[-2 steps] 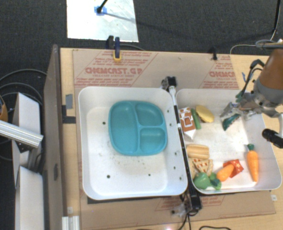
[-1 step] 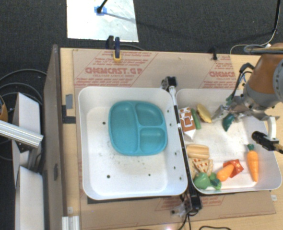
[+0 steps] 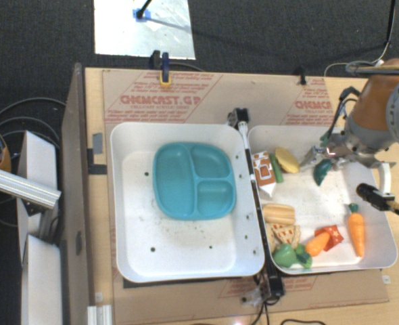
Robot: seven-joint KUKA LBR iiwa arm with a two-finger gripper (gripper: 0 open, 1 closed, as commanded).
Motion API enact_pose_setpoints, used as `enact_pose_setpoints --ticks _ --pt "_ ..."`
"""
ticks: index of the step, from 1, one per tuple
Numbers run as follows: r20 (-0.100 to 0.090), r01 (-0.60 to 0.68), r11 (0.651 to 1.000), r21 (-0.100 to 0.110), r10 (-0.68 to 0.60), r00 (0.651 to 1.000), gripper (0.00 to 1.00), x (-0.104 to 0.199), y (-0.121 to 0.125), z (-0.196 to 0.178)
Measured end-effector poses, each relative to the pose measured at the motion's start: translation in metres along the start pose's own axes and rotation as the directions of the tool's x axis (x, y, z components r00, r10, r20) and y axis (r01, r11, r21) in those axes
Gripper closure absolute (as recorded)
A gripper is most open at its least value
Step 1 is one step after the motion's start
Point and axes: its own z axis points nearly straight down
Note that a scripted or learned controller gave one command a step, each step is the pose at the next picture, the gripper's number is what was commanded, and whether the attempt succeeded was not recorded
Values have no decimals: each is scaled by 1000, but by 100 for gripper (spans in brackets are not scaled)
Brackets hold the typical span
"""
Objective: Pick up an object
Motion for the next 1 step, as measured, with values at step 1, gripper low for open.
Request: enact_pose_setpoints --ticks 1 --pt "1 3 1000 -4 -3 1000 100 0 1 -11"
